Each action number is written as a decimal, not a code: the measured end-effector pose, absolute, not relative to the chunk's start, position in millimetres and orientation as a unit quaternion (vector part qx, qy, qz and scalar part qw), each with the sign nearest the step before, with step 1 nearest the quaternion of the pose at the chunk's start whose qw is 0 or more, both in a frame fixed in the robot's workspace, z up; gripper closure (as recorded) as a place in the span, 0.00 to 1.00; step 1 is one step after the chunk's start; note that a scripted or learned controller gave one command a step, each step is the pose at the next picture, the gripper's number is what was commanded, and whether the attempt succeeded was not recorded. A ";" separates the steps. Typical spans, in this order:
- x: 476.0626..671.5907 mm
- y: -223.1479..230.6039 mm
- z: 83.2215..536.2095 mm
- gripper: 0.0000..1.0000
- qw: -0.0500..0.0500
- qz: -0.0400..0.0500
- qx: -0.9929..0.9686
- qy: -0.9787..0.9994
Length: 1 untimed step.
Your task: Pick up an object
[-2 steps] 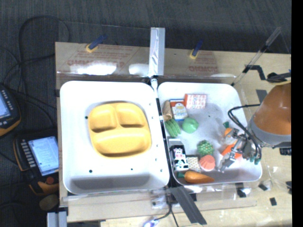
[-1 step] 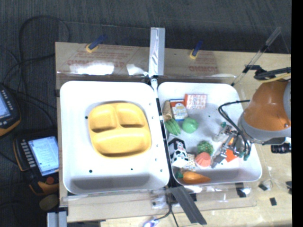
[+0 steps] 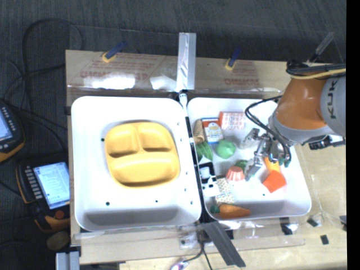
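Pincer down in the cluttered bin, can't tell if it's open or holding anything

My gripper (image 3: 260,161) sits just left of a blocky orange piece (image 3: 274,180), long axis slanting toward the bin's (image 3: 304,204) near right corner. Smooth green ball (image 3: 226,148) further left, tapered carrot (image 3: 232,210) lying along the near wall. Open white floor only around the block.

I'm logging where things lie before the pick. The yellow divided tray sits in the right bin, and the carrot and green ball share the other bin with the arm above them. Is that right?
Not quite. The camera view shows the yellow divided tray in the left bin, not the right. The rest holds: the carrot and green ball lie in the right bin, with the arm above it.
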State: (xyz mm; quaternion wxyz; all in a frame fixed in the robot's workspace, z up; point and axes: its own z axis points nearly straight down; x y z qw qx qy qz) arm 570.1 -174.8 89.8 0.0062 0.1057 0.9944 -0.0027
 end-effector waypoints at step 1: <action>533.9 -208.4 90.2 0.00 0.007 -0.002 0.113 0.994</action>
